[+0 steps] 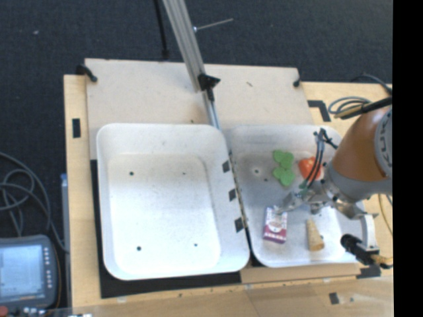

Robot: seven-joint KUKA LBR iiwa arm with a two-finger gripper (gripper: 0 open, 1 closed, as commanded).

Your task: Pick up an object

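Note:
The right bin (pixel 254 147) holds a green object (pixel 284 167), an orange-red object (pixel 308 168), a small pink and white box (pixel 275 225) and a tan cork-shaped piece (pixel 314 235). My gripper (pixel 299 200) reaches in from the right and hangs over the bin's middle, just below the green object and above the space between the box and the tan piece. The orange band of the arm (pixel 360 147) covers the bin's right side. Nothing shows between the fingers.
The left bin (pixel 119 144) lies beside the right one, with a divider edge between them. A slanted metal rail (pixel 188 41) rises from the back of the bench. Cables lie at the right rear, and a pendant screen (pixel 26 269) sits at the lower left.

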